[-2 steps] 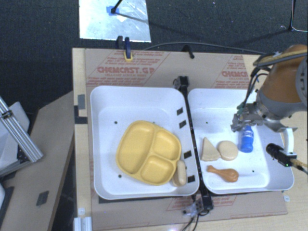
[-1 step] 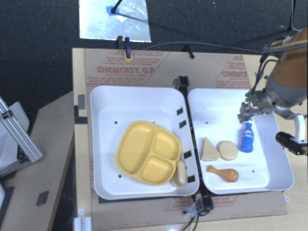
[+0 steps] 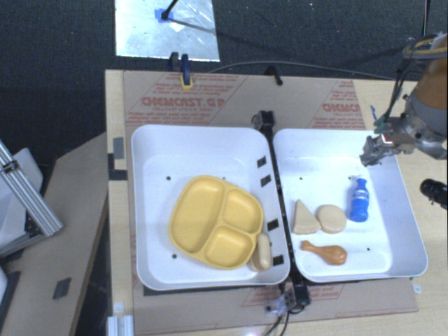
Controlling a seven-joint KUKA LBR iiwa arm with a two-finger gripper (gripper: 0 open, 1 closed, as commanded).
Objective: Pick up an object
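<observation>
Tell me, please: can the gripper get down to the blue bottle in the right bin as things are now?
Probably yes. The gripper hangs above the right bin, just beyond the blue bottle. Nothing lies over the bottle, and the round piece beside it stands slightly apart.

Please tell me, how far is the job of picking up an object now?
Nothing looks picked up yet. The gripper hovers over the right bin, above the blue bottle, carrying nothing visible. The bottle, wedge, round piece and drumstick lie there. Descending, grasping and lifting remain.
</observation>
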